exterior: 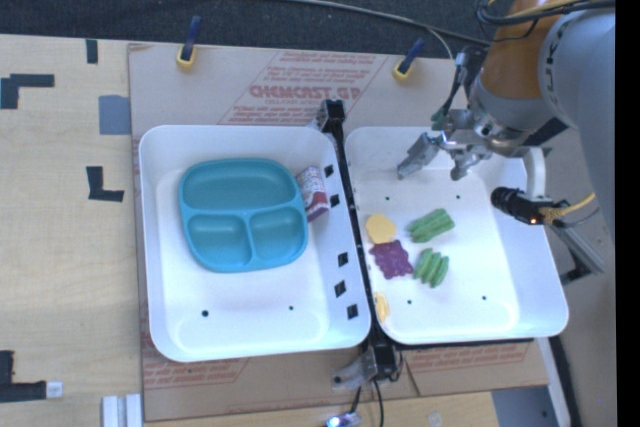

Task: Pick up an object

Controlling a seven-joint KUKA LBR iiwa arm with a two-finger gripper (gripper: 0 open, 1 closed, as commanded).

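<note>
Left bin (pixel 165 315) on the desk (pixel 60 245): teal divided plate (pixel 243 213), a small can-like item (pixel 316 191) tipped against the divider at its right edge. Right bin (pixel 530 310): yellow piece (pixel 380 229) by the divider, purple cluster (pixel 391 259) just below it, another yellow scrap (pixel 381 306) near the front wall. Further right, two green pea pods: upper pod (pixel 432 224) with long axis slanting up toward the right, lower pod (pixel 432 267) nearly upright, tilted slightly. Above them, jaws of the gripper (pixel 437 162) spread open, nothing between the fingers, hovering over bare floor at the bin's back, apart from every piece. Likely target the upper pod, nearest below. Risks as judged: closing along the pod's length instead of across it, so slipping off; descending short and pinching air; nudging the tightly clustered neighbours; flat, low pieces hard to get under without scraping the bin floor.
</note>
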